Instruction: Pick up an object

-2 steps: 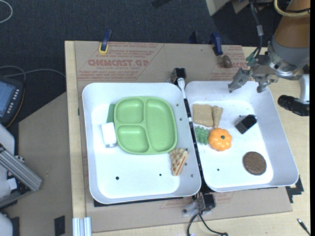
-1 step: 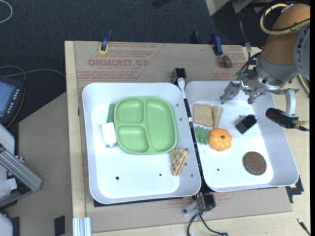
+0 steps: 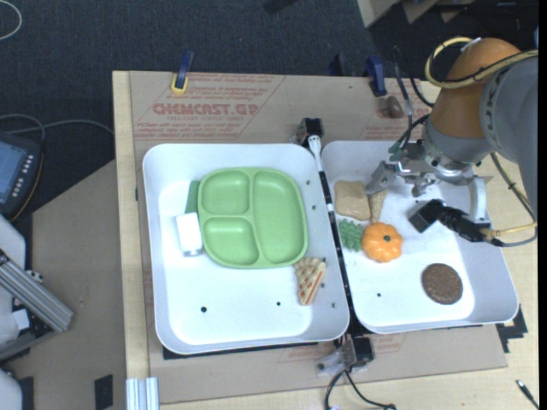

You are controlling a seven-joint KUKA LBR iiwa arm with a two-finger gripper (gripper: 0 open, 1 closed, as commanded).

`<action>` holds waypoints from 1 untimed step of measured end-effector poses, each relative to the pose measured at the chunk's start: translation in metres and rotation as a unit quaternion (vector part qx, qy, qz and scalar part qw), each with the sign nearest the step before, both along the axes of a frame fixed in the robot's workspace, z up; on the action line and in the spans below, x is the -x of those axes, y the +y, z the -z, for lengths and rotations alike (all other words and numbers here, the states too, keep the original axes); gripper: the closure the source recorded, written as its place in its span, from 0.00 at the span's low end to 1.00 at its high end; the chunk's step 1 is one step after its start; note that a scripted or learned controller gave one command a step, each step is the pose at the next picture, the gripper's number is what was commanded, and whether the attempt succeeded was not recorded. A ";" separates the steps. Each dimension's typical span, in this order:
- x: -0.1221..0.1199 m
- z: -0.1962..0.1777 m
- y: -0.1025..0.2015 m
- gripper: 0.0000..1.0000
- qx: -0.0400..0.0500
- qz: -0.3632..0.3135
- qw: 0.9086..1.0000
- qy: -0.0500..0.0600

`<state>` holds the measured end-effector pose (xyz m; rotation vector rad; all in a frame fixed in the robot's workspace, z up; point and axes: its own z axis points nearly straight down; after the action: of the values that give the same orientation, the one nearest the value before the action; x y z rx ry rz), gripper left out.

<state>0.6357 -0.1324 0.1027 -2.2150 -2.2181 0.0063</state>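
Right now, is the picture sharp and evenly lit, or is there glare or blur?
Camera view: even, soft light; faint shadows in the white bins; green plate and orange pumpkin sharp enough; slight softness around the gripper; no strong glare.

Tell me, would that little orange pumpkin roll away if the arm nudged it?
Probably a little. The pumpkin looks round and ribbed, sitting stem-up on the right bin floor, so a sideways push could make it roll or wobble. Its glossy skin suggests hard plastic: likely stiff, light and a bit slippery. The green leafy piece beside it might stop it.
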 end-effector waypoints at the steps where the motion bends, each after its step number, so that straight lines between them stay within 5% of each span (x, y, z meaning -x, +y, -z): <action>1: -0.001 0.016 0.000 0.00 0.001 0.001 1.000 -0.004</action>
<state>0.6370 -0.1322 0.0869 -2.2209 -2.2218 -0.0010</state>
